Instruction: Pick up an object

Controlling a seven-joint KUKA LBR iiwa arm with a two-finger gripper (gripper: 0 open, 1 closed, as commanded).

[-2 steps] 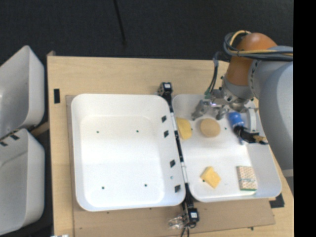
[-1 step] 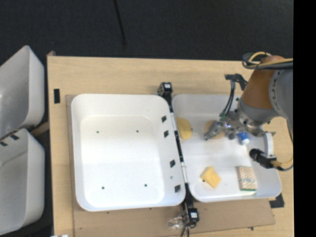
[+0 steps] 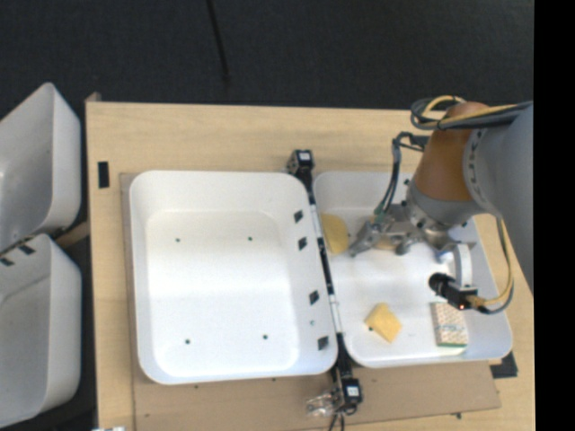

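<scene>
a pale wooden bench (image 3: 225, 137) carries two shallow glossy white plastic bins; the right bin (image 3: 409, 353) holds a soft yellow sponge-like wedge (image 3: 384, 322), a second yellow block (image 3: 334, 235) and a small printed packet (image 3: 450, 324). the tool (image 3: 377, 237) hangs beside the second block; i cannot tell its grip. best to centre over that block before descending

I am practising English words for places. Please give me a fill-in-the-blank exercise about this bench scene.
1. The two yellow foam chunks lie in the ____ shallow white plastic bin.
2. The flat patterned packet rests near that bin's ____ right corner.
3. The grey arm with an orange band reaches over the ____ bin.

Missing words: right; lower; right
</scene>
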